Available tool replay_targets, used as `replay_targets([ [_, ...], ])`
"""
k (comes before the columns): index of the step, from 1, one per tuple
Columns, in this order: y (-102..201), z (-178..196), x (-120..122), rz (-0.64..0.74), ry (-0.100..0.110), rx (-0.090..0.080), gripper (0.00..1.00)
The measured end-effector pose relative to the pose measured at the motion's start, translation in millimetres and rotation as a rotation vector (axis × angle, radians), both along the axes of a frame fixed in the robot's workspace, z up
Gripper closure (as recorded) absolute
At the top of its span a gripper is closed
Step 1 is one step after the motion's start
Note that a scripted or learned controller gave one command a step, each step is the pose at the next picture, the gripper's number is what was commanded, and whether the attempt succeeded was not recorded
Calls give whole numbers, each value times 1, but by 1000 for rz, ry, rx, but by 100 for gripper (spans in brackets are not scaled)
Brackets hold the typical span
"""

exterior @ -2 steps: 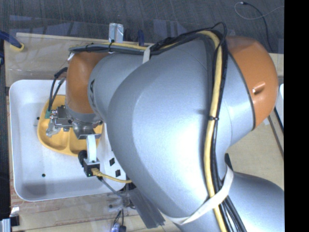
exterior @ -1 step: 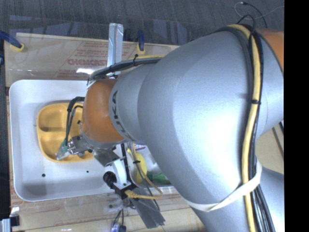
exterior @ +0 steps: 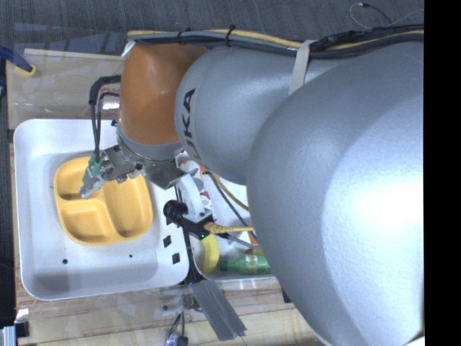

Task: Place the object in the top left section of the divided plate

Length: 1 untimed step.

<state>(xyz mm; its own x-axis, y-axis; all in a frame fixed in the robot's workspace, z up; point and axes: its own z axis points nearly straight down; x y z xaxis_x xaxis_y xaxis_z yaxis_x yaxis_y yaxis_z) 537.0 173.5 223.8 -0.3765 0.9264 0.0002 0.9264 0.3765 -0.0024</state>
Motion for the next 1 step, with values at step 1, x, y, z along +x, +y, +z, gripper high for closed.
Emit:
replay_targets([
  [1,37,-133,-40,-115,1,-1,0],
])
